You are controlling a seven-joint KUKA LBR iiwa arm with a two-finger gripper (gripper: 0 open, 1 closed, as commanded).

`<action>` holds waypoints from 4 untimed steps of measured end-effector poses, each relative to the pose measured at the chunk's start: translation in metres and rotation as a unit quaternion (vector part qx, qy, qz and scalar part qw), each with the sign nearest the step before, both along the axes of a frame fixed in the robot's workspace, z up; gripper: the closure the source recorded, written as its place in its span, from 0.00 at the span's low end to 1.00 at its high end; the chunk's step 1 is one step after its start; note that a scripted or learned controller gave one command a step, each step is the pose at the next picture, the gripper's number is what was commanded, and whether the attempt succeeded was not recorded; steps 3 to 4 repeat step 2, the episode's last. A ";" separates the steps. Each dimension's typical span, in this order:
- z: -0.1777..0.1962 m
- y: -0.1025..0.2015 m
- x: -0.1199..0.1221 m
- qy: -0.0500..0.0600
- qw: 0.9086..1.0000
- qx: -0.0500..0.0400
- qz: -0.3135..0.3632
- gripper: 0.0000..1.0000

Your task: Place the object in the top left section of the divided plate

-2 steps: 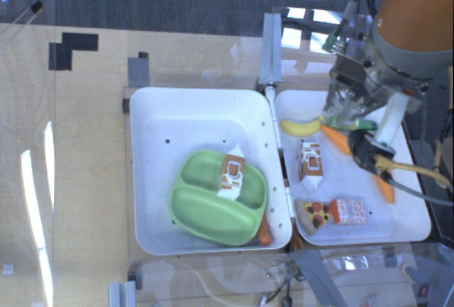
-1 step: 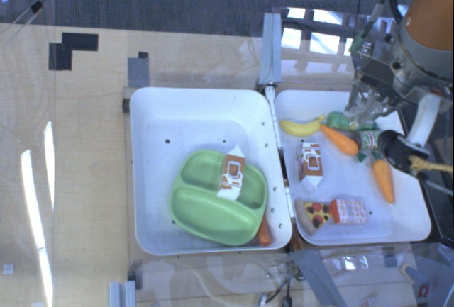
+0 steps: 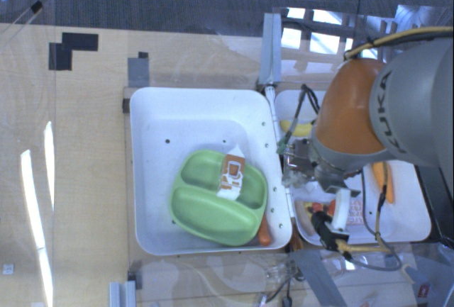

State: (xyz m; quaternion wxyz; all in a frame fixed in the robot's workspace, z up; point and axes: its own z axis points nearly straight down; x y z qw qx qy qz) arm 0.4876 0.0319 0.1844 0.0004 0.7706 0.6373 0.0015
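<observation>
- How the jaws of the two-finger gripper (image 3: 306,169) stand I cannot tell; the grey arm with its orange band (image 3: 349,110) covers most of it from above.
- The gripper sits at the wall shared by the two bins, over the left edge of the right shallow white plastic bin (image 3: 415,227).
- The task's thing, a small white carton with an orange-brown printed panel (image 3: 231,173), lies on the green divided plastic plate (image 3: 213,217), apart from the gripper.
- The carton looks like a small box with a peaked top, tilted slightly, its printed face turned up; white shows along its bottom end and its top.
- It rests across the ridge in the upper part of the plate, between the upper left compartment and the upper right one, and leans more to the right one.
- The plate is a rounded, glossy light green, with one large compartment on its lower side and two smaller ones above.
- The plate lies in the lower middle of the left shallow white plastic bin (image 3: 163,128).
- A small orange thing (image 3: 264,233) shows just past the plate's lower right rim, against the bin wall.
- The right bin holds several small items, among them a long orange one (image 3: 379,178) and a yellow one (image 3: 301,130), partly hidden by the arm.
</observation>
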 end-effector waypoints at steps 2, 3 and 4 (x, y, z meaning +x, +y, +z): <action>0.001 -0.013 0.026 0.000 0.998 0.000 -0.060 0.00; 0.001 -0.013 0.026 0.000 0.998 0.000 -0.060 0.00; 0.001 -0.013 0.026 0.000 0.998 0.000 -0.060 0.00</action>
